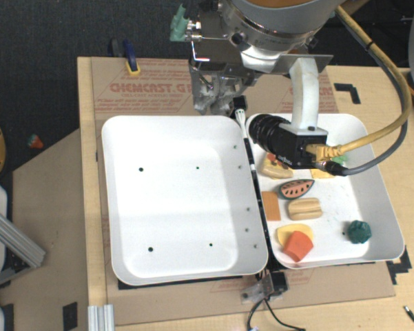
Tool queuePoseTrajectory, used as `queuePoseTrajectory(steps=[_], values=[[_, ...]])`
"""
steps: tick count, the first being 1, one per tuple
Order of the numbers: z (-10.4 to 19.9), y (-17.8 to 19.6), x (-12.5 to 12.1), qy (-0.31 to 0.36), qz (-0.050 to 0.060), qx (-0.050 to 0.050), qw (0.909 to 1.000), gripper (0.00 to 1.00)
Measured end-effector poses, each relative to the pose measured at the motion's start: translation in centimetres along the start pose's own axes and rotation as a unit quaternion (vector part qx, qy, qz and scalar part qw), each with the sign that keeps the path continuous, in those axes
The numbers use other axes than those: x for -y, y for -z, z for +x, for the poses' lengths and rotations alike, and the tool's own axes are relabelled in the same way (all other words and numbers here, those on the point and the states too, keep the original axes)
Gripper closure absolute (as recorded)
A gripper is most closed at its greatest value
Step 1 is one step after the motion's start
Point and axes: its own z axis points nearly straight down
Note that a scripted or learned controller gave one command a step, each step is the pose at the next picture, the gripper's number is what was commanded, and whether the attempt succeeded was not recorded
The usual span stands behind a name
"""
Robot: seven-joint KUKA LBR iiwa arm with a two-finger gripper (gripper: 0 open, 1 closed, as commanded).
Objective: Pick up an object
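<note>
The right bin (372, 185) holds several small toys: a watermelon-like slice (296, 187), a tan bun-like piece (304, 208), an orange flat block (270, 205), a red piece (298, 246) on a yellow one (289, 232), and a green lump (359, 232). A cream and red item (274, 163) lies partly under the black device. My gripper (215, 96) hangs over the bench just behind the left bin's (172, 198) back rim, apart from all the toys, with nothing visible in it.
A black cylindrical device (275, 136) on a white bracket (305, 98) hangs over the back left of the right bin, with a yellow cable (379, 133) running right. A blue and yellow clamp (130, 57) sits at the board's back left.
</note>
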Motion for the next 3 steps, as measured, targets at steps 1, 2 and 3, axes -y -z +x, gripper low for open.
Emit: queuePoseTrajectory(steps=[1,2,3], values=[[-1.8,-12.6,-3.6,-0.003,0.007,0.004,1.0,1.0],[0.0,0.8,-5.4,0.0,-0.007,-0.003,1.0,1.0],[-0.1,-5.5,0.3,0.0,0.006,0.002,1.0,1.0]])
